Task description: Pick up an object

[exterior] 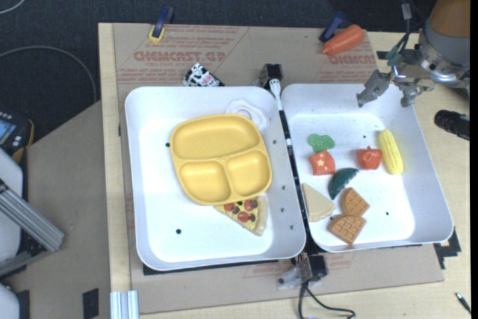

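Observation:
My gripper (391,93) hangs over the far edge of the right bin (426,194), its two fingers (371,92) spread open with nothing between them. Below it in that bin lie toy foods: a yellow corn cob (390,151), a red tomato-like piece (369,158), a green leafy piece (321,140), a red piece with a star (322,163), a dark green slice (343,178), a pale wedge (317,202) and two brown waffles (349,216). The corn is the nearest to the gripper, a short way towards the front.
The left bin (149,183) holds a yellow divided plate (222,158), a pizza slice (245,211) under its front edge and a white ring (248,113) behind it. An orange clamp (343,39), a yellow clamp (158,26) and a black-and-white item (200,75) lie on the board behind the bins.

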Available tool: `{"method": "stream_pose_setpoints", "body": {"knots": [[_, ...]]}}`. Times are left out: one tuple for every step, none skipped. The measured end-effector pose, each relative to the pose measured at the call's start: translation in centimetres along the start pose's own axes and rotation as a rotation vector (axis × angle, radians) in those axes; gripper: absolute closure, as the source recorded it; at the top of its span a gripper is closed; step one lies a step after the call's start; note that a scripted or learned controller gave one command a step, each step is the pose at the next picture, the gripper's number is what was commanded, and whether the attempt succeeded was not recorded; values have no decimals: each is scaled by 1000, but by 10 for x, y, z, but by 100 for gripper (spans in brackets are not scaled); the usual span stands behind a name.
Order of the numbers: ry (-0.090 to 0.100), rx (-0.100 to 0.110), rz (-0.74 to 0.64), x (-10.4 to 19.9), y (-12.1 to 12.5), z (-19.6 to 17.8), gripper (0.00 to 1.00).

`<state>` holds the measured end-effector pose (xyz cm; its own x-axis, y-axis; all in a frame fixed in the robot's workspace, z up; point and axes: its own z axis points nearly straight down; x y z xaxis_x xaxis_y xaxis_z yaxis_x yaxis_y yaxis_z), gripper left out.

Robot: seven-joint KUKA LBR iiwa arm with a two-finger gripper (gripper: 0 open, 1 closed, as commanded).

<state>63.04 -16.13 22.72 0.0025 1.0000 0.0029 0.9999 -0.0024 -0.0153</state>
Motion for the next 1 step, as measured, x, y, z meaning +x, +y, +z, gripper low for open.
{"method": "stream_pose_setpoints", "body": {"knots": [[-3, -14, -2, 0, 3, -8, 0]]}}
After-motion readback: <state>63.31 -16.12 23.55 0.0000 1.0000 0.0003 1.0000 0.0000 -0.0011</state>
